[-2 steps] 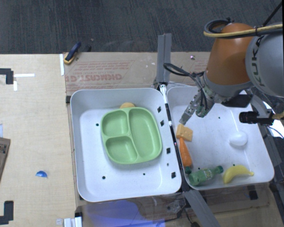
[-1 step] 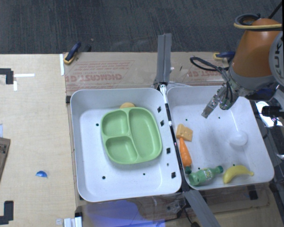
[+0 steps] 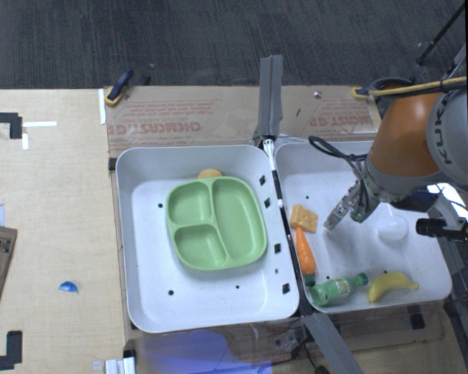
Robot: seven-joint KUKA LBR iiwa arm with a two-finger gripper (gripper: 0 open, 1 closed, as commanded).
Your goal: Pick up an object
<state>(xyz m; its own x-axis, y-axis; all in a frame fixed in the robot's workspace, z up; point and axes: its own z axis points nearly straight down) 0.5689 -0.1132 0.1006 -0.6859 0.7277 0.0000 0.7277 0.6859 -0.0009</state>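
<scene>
You have the table (image 3: 51, 227) carrying two shallow white bins side by side, and the arm (image 3: 416, 138) reaches over the right bin (image 3: 429, 290) from the right. In the left bin (image 3: 146, 300) lies a green divided plate (image 3: 217, 223), with a small yellowish thing (image 3: 210, 174) peeking out at its far edge. Your likely targets are all in the right bin: an orange carrot (image 3: 304, 250) lying along the left wall, a green bottle (image 3: 337, 288) on its side near the front wall, a yellow banana (image 3: 391, 284) just to its right, and a tan cheese-like wedge (image 3: 303, 218) touching the carrot's far end. The end effector (image 3: 344, 211) hangs over the middle of the right bin, near the wedge but apart from it, its two fingers slightly parted with nothing between them. The banana looks like your easiest pick: light, stiff, probably smooth plastic, so close across its middle where it is thickest. The bottle would likely roll and slip if you catch it off-centre. The carrot sits tight against the wall, leaving little room for a finger.
</scene>
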